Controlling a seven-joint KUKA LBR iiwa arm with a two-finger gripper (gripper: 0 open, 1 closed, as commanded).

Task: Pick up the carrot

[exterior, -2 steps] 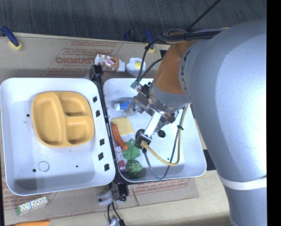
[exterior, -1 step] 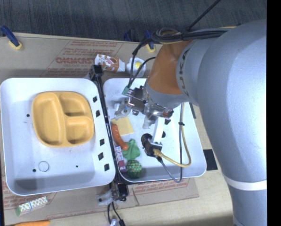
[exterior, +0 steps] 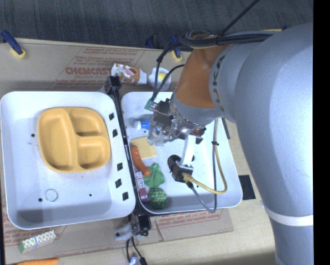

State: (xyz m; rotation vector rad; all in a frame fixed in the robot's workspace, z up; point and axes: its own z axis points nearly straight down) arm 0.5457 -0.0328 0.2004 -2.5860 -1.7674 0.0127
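Observation:
The carrot (exterior: 138, 158) lies in the right bin (exterior: 231, 175) against its left wall, its orange body pointing away and its green leaves (exterior: 155, 176) toward the front. My gripper (exterior: 158, 130) hangs over the bin's back left part, just behind and to the right of the carrot, above a yellow cheese block (exterior: 145, 147). The grey and orange wrist hides much of the bin's back half. Nothing shows held in the gripper.
A yellow divided plate (exterior: 73, 138) sits in the left bin (exterior: 15, 164). A green and purple toy (exterior: 156, 196) lies at the right bin's front left, and a blue item (exterior: 143, 125) by the gripper. A yellow cable (exterior: 209, 189) loops over the right bin. A small bottle (exterior: 126, 72) lies behind the bins.

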